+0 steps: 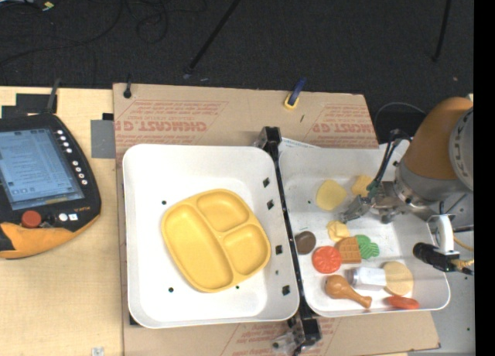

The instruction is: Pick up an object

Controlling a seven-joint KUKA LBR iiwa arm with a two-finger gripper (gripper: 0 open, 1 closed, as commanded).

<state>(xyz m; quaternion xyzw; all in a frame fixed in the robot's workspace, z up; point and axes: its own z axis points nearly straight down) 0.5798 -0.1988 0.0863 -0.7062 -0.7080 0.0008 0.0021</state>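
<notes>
Toys crowd the right bin (pixel 309 162) in front of you, mostly toward its near edge: a pale yellow piece (pixel 331 194), a small yellow chunk (pixel 361 185), another yellow bit (pixel 338 230), a brown disc (pixel 305 241), a red tomato (pixel 326 259), a waffle (pixel 349 250), a green leafy piece (pixel 368 248), a drumstick (pixel 346 290), a white bottle-like item (pixel 370 276), a tan slice (pixel 397 275) and a red sliver (pixel 401 302). Your gripper (pixel 368 206) sits low over the middle of that bin, between the small yellow chunk and the waffle. You cannot tell from this slant whether the jaws are spread or pressed together, and nothing is seen pinched between them. The left bin (pixel 147 184) carries a yellow divided plate (pixel 215 238) near its centre. On the counter's left edge lies a control pendant (pixel 40 184). Cardboard (pixel 201 114) lines the counter beneath both bins.
</notes>
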